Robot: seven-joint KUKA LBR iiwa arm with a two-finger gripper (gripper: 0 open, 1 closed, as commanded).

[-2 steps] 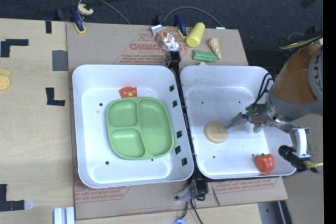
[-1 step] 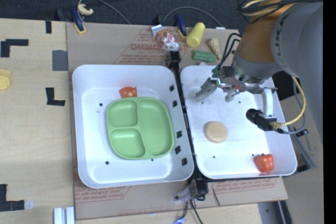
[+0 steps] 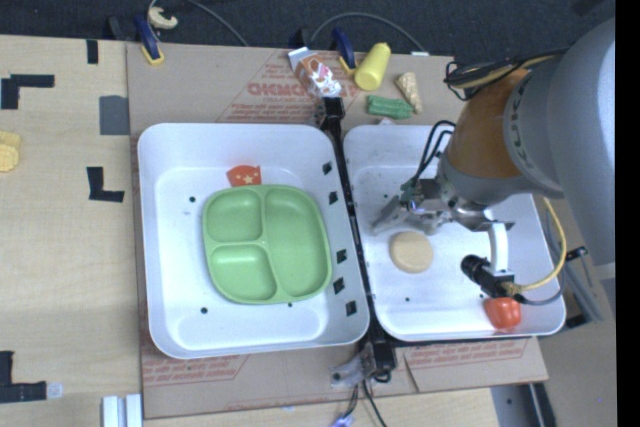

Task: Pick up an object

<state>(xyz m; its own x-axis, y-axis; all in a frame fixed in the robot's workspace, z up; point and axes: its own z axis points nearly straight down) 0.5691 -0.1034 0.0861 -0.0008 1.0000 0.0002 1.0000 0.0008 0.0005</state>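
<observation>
My jaws hover in the right bin point(image 3: 440, 315), can't tell if they're spread, with the tan puck point(image 3: 411, 252) at 6 o'clock.

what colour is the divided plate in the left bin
Light green; the divided plate shows clearly in the camera view.

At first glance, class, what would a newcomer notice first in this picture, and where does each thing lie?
The big grey arm with its orange band reaches in from the right, its gripper low in the right bin just above a pale round bun. The green divided plate sits in the middle of the left bin. A red tomato lies near the right bin's front corner.
</observation>
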